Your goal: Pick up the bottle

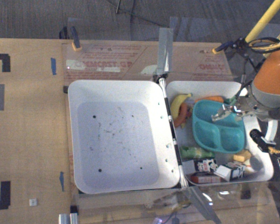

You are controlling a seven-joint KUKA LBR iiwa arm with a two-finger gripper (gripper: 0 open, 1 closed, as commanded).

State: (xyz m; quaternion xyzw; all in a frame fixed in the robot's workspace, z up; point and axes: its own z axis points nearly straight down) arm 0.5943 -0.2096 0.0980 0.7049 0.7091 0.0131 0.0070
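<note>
Bottle (196,151) lies wedged beside tray (219,129) and cartons (206,165); my claw (225,111) hovers over tray, grip state unreadable. Crowding risks a missed grab.

Pincer (227,109) stands over the teal divided tray (218,135). Left of it, banana (178,103) crowds the bin wall. Below it, green bottle (196,152) lies hemmed between tray and cartons (219,168). Far left, the left bin (79,94) offers open floor.
</note>
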